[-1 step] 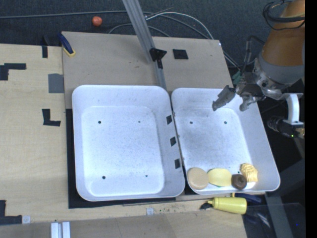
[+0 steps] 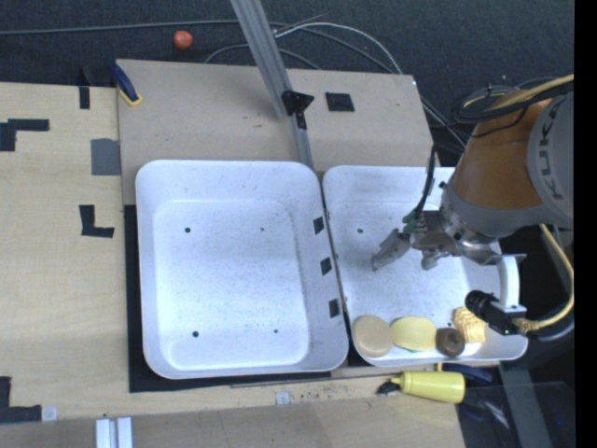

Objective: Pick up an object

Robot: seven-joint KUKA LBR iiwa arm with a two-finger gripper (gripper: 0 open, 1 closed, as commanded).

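The arm (image 2: 508, 171) reaches in from the right over the right bin (image 2: 373, 194); its gripper (image 2: 407, 253) hangs above the middle of that bin, fingers (image 2: 387, 253) spread apart with nothing between them. Along the bin's near edge lie a tan disc (image 2: 372, 336), a pale yellow disc (image 2: 411, 333), a small brown piece (image 2: 451, 343) and a yellowish bit (image 2: 467, 324) just beside it, all apart from the gripper. The left bin (image 2: 229, 269) sits beside it; a yellow tool (image 2: 432, 385) lies on the bench (image 2: 56, 278) just in front of the right bin; a small orange ball (image 2: 183, 38) rests on the dark floor beyond.
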